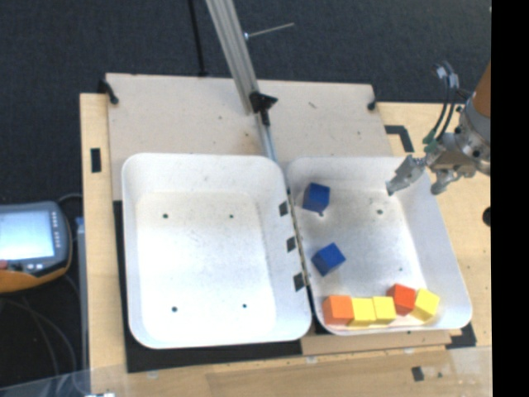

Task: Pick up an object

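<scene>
Robot arm over the far right edge of the right bin, blocks below.

The arm is cut off at the right side, so little of it shows. The gripper [420, 176] hangs above the right bin [438, 246] rim; its jaws look spread apart with nothing between them. Two blue blocks [316, 198] [328, 258] sit near the left wall with bare room around them. An orange block [337, 308], yellow blocks [374, 310], a red block [403, 297] crowd the near wall. The left bin [207, 246] sits beside. A metal pole [235, 48] crosses the bench [207, 114].
</scene>
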Available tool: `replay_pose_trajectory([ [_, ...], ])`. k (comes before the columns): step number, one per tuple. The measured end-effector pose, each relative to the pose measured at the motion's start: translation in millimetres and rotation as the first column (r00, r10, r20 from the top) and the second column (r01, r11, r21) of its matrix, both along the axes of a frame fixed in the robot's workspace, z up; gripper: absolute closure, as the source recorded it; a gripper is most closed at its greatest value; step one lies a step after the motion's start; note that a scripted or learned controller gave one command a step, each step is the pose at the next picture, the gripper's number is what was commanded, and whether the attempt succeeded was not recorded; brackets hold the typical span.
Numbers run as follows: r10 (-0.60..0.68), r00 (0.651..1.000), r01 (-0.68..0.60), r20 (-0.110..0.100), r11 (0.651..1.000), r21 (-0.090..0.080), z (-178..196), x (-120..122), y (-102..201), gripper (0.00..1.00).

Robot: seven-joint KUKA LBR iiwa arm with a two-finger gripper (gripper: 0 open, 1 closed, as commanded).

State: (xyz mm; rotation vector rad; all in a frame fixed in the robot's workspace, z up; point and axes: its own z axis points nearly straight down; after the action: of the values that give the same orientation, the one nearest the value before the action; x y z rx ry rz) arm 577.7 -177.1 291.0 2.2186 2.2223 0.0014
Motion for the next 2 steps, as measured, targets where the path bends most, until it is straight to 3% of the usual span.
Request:
replay_pose_trajectory([
  [1, 0.006, 1.000, -0.006, 0.006, 1.000, 0.000, 53, -9, 52, 0.00],
  [2, -0.003, 1.000, 0.003, -0.008, 1.000, 0.000, -123, -20, 41, 0.00],
])
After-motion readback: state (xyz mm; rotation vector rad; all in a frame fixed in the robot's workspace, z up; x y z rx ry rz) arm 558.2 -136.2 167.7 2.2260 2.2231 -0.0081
